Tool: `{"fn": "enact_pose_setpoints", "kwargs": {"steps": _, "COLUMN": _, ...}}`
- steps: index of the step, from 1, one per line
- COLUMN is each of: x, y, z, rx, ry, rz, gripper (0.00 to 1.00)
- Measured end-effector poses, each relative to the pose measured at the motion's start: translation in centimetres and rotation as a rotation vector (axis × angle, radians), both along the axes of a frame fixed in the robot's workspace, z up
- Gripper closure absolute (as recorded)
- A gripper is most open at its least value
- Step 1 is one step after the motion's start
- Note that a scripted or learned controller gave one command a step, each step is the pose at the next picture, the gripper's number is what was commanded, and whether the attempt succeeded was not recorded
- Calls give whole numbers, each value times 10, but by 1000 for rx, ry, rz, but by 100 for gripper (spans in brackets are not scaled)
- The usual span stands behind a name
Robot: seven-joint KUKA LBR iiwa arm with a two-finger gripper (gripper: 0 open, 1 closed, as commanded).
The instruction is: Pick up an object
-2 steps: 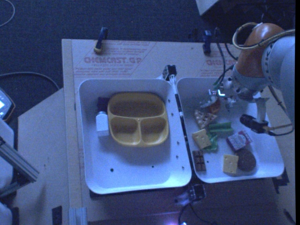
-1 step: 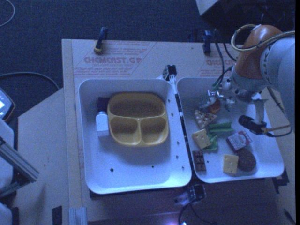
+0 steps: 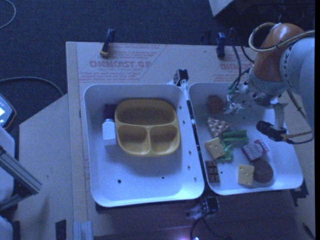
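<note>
While the arm [image 3: 280,59] leans in from three o'clock, its hand [image 3: 235,104] hangs over the right bin [image 3: 295,159] near that bin's twelve o'clock rim, just beside a brown round [image 3: 216,103]; whether its fingers are spread or pressed together I cannot tell (the light is dim and blue). Toys lie loose in that bin: a pizza slice [image 3: 217,126] at its centre-left, green beans [image 3: 234,135] toward the middle, two cheese squares [image 3: 215,147], a chocolate bar [image 3: 212,171] at seven o'clock, and a dark cookie [image 3: 263,171] at five o'clock. On the bench [image 3: 75,134], the left bin [image 3: 95,184] carries a yellow tray [image 3: 146,126] with a white bottle [image 3: 109,131] at its nine o'clock.
</note>
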State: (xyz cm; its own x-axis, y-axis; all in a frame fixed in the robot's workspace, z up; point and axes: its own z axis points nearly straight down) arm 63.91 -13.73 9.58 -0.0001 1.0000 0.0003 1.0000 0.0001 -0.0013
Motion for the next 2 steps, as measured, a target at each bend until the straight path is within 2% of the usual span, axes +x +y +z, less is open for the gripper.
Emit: {"fn": "enact_pose_setpoints", "kwargs": {"steps": 2, "x": 1, "y": 17, "z": 102, "rx": -2, "ry": -9, "rz": 2, "gripper": 100}}
